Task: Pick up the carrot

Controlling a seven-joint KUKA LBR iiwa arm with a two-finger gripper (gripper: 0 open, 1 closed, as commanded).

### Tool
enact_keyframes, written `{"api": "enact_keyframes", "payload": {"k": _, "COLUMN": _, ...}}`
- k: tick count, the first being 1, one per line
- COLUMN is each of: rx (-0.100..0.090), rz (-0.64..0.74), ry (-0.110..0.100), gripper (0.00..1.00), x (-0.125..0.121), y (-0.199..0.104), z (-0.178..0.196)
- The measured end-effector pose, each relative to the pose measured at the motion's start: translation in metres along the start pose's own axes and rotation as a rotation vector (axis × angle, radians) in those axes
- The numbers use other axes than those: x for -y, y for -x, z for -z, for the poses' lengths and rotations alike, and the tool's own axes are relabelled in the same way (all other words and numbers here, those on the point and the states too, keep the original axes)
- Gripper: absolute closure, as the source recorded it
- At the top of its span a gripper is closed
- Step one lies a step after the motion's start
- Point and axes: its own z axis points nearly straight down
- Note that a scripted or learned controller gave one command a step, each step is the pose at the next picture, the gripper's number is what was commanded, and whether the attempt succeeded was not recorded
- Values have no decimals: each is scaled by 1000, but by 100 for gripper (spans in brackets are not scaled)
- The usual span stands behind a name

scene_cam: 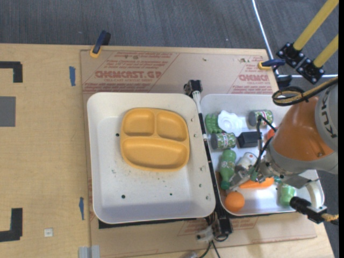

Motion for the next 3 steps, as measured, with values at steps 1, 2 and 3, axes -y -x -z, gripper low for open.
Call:
{"api": "enact_keyframes", "payload": {"k": 1, "rx": 2, "rz": 212, "ry": 0, "gripper": 0, "x": -57, "y": -9, "z": 100}}
{"api": "enact_keyframes", "payload": {"k": 2, "rx": 0, "rz": 523, "ry": -1, "gripper": 0, "x": -10, "y": -31, "z": 99}}
{"api": "enact_keyframes", "payload": {"k": 3, "rx": 3, "rz": 762, "ry": 1, "gripper": 0, "x": -3, "y": -10, "z": 29}}
